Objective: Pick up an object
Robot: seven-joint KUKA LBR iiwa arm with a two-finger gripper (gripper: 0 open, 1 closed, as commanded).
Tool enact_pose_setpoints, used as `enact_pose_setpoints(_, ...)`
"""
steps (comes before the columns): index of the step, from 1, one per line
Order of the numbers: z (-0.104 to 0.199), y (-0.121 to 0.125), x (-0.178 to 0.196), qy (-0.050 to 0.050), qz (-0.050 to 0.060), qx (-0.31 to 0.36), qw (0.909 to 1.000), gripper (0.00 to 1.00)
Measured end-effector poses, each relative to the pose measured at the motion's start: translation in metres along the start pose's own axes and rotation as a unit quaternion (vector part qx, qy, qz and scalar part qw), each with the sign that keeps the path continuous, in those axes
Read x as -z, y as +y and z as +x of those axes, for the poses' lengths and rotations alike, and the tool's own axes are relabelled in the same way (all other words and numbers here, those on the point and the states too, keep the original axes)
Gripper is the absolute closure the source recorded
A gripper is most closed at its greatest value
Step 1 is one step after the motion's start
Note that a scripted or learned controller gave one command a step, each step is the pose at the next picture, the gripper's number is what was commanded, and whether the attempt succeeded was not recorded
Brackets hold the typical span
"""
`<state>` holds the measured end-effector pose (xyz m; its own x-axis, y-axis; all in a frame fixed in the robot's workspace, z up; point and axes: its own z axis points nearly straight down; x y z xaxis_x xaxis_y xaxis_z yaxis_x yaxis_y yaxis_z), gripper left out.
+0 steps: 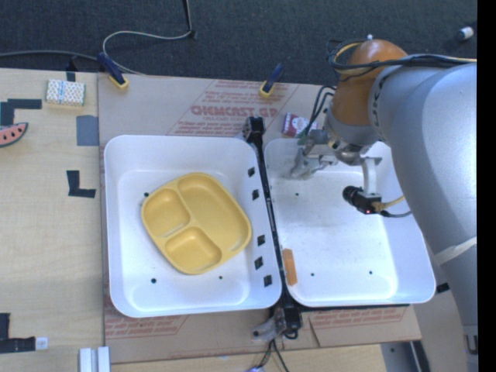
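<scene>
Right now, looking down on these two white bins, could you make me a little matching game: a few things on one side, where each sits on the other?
Things:
1. yellow plastic divided plate
2. small orange carrot-shaped piece
3. two-finger metal gripper
4. blue-and-yellow clamp

Places:
A. over the right bin's far end
B. left bin
C. bench's far edge, outside the bins
D. right bin, by the divider

Pairs: 1-B, 2-D, 3-A, 4-C

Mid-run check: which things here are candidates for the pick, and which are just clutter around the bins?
For the job:
yellow divided plate in left bin
small orange piece in right bin
gripper

Lying about:
blue-and-yellow clamps
patterned block
black cable
</scene>
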<state>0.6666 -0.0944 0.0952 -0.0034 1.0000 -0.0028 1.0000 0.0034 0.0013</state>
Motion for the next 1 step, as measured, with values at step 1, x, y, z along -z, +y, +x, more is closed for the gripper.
enact_pose_setpoints(1, 0.0006, 0.0001, 0.0095, 0.0, 0.0, 0.001, 1.0, 1.0)
